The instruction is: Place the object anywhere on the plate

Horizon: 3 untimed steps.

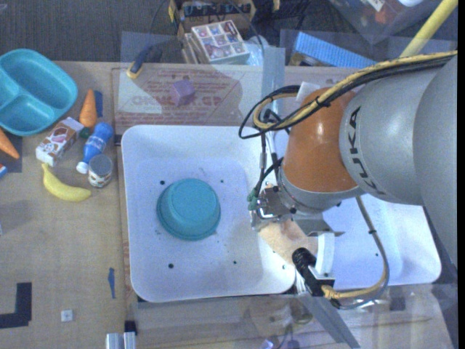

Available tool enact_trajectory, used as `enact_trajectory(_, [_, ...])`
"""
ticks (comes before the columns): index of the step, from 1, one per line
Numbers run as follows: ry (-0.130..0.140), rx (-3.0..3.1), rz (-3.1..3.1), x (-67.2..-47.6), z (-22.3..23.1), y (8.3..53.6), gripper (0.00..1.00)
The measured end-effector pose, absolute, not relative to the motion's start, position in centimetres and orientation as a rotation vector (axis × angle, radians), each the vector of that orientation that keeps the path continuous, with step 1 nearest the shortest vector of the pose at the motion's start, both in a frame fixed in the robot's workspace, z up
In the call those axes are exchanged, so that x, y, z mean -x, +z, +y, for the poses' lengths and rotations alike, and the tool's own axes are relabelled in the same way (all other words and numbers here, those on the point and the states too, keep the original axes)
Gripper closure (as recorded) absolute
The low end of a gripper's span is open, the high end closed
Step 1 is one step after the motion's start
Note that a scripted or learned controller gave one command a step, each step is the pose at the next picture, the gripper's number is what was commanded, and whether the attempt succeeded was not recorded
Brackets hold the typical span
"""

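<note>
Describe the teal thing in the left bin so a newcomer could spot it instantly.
Start at the left white bin, the one away from the arm. Near its middle sits a round teal bowl, seemingly upside down with its flat base facing up. It is the one solid coloured object on the bin's white floor; the other teal dish is larger, lies off on the wooden bench at far left, and is divided into compartments.

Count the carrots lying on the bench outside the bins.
2. One carrot lies beside the blue divided dish, above the small bottle. The second carrot pokes in at the left edge. Others may lie out of frame.
</note>
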State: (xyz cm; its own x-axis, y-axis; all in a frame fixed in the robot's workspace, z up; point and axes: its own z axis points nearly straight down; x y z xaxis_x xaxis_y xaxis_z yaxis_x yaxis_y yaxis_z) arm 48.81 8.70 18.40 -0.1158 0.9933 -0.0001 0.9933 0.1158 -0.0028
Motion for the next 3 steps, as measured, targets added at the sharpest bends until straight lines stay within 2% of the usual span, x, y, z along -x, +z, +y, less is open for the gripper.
enact_trajectory(1, [0.0,2.075,-2.36,-56.3,20.0,21.8,1.0])
enact_trajectory(2, [0.001,2.074,-2.36,-56.3,20.0,21.8,0.0])
enact_trajectory(3, [0.002,2.029,-2.397,-54.6,16.8,16.6,0.0])
